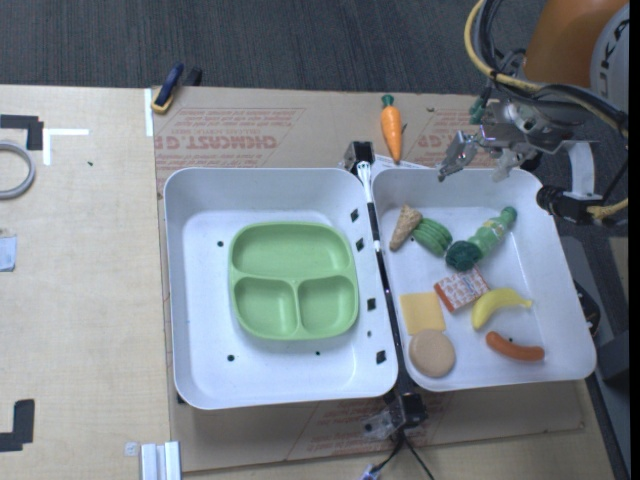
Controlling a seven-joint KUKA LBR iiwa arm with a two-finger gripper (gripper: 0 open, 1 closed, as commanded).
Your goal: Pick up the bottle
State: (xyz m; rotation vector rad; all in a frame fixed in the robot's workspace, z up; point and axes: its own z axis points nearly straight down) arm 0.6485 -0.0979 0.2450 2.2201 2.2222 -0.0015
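Over the right bin's [565, 268] far rim, gripper [478, 165] hangs with fingers spread wide, nothing between them; bottle [494, 232] lies tilted inside that bin — near the far right corner, its lower end touching the broccoli [463, 255]; left bin [190, 298] holds a green divided tray [294, 280].

A: Report bin count.
B: Two white bins: left bin [190, 298], right bin [560, 268].
A: Left bin contents?
B: One green tray [294, 281], three compartments.
A: Right bin contents?
B: One bottle [494, 231], one banana [498, 305], one sausage [514, 346], one cheese slice [423, 311], one carton [461, 289], one round bun [433, 352].
A: Outside the bins?
B: One carrot [390, 126].
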